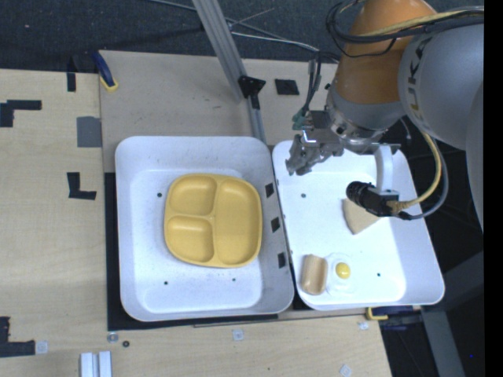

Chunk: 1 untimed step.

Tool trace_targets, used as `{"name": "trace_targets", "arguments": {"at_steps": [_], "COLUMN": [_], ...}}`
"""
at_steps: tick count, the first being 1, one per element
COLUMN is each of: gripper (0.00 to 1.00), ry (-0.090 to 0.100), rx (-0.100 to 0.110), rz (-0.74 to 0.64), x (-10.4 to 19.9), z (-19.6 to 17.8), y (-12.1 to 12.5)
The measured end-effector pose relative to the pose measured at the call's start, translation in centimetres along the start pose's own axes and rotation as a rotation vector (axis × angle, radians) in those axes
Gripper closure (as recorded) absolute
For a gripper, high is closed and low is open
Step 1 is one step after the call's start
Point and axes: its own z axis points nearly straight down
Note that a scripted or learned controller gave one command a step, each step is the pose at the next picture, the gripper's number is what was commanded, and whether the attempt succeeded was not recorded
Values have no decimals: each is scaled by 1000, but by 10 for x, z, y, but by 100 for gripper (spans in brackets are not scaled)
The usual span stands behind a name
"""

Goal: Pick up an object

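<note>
My gripper hangs over the far left corner of the right bin, below the arm's orange band. Nothing lies directly under it on the bin floor. A tan wedge-shaped piece rests in the middle of the right bin, right of and nearer than the gripper, partly under a black fitting with a yellow cable on the arm. A small tan bread roll and a toy fried egg lie side by side at the bin's near left.
The left bin holds a yellow divided plate in its middle. A grey slanted pole rises behind the bins. The wall between the two bins runs just left of the gripper.
</note>
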Motion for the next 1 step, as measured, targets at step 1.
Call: {"name": "trace_targets", "arguments": {"at_steps": [1], "gripper": [100], "ry": [0], "rx": [1], "rz": [0], "x": [46], "z": [4], "y": [-18]}}
